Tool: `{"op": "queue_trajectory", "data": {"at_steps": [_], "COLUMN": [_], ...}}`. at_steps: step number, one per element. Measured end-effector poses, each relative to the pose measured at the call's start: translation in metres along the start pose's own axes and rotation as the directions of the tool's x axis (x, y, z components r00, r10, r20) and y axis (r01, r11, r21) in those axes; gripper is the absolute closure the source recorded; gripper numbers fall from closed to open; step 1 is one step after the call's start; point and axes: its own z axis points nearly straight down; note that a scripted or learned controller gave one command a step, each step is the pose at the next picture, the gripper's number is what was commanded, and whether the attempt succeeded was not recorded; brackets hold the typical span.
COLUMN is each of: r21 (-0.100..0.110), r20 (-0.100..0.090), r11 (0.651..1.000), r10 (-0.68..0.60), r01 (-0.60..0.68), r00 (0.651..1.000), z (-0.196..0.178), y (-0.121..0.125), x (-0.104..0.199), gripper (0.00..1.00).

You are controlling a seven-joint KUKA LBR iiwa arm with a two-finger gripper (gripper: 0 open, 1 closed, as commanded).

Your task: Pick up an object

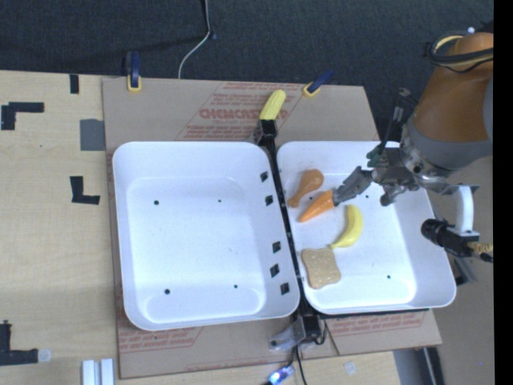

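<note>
The right bin (433,295) carries four small play-food pieces — one carrot (317,205), one drumstick (305,185), one banana (349,227) and one slice of toast (322,267); the left bin (128,239) sits beside it on the desk (48,239), the two joined along a black divider.

The end effector (370,184) hangs over the right bin's upper middle, its two fingers apart and nothing between them; one dark finger reaches toward the carrot's thick end and sits just beside it, though whether it touches I cannot tell.

The carrot looks the likeliest target; it lies tilted, narrow tip toward the divider, just beside the drumstick and near the banana. By appearance these are light moulded toys — stiff, smooth, probably somewhat slippery, not fragile; a firm squeeze should do no harm. The carrot tapers, so a pinch near the tip could squirt it free; closing across the thicker part, fingers square to its long axis, seems safest. The banana's curve invites a grip at mid-length; the toast lies flat and would be hardest to catch.
</note>
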Motion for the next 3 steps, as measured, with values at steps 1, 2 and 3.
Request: {"op": "queue_trajectory", "data": {"at_steps": [1, 2, 3], "r21": [0.014, -0.003, -0.005], "r20": [-0.002, 0.001, 0.002], "r11": [1.000, 1.000, 1.000], "r10": [0.005, -0.001, 0.000], "r01": [-0.005, 0.001, 0.000], "r00": [1.000, 1.000, 1.000], "z": [0.114, 0.184, 0.169], "y": [-0.056, 0.035, 0.034], "x": [-0.030, -0.043, -0.043], "gripper": [0.00, 0.00, 1.00]}}
